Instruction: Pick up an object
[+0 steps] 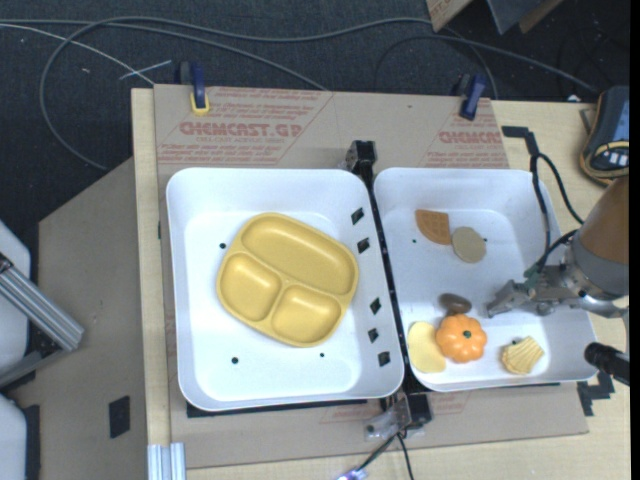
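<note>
Over right bin (400,268) | gripper (500,300) fingers spread, holding nothing | pumpkin (461,338) nearby

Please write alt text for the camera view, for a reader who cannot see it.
The gripper hovers in the right bin near a small orange pumpkin and other toy foods; the left bin holds a yellow divided plate.

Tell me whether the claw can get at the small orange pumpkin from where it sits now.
Probably yes. The claw hangs just right of and above the pumpkin, with bare bin floor between them; only a small brown piece lies close by.
</note>
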Motion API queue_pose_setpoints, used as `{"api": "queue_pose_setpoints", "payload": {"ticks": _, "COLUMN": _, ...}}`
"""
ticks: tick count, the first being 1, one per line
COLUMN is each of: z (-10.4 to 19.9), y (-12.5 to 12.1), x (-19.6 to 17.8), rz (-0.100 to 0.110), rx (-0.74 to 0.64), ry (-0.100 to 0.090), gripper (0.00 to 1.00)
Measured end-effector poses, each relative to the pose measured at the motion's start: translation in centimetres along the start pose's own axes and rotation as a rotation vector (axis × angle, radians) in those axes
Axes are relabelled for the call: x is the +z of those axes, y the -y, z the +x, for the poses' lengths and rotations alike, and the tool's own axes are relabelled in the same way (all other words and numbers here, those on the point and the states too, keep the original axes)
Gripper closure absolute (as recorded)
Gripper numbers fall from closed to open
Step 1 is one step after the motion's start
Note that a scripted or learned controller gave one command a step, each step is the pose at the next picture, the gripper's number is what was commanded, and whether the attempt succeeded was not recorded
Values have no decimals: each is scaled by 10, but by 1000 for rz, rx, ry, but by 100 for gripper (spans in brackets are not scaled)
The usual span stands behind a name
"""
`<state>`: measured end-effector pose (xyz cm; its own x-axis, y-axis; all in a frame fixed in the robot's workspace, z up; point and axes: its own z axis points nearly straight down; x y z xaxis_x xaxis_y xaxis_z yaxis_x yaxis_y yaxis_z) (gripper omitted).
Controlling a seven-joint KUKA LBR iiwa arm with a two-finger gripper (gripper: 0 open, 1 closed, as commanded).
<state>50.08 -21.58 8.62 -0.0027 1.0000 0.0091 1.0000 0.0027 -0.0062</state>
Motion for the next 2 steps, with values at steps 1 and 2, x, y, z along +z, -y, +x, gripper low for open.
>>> {"api": "queue_pose_setpoints", "payload": {"ticks": 1, "z": -2, "y": -1, "x": -14, "rz": -5, "rx": 2, "ry": 5, "gripper": 100}}
{"api": "queue_pose_setpoints", "payload": {"ticks": 2, "z": 4, "y": -10, "x": -63, "rz": -12, "rx": 1, "ry": 11, "gripper": 100}}
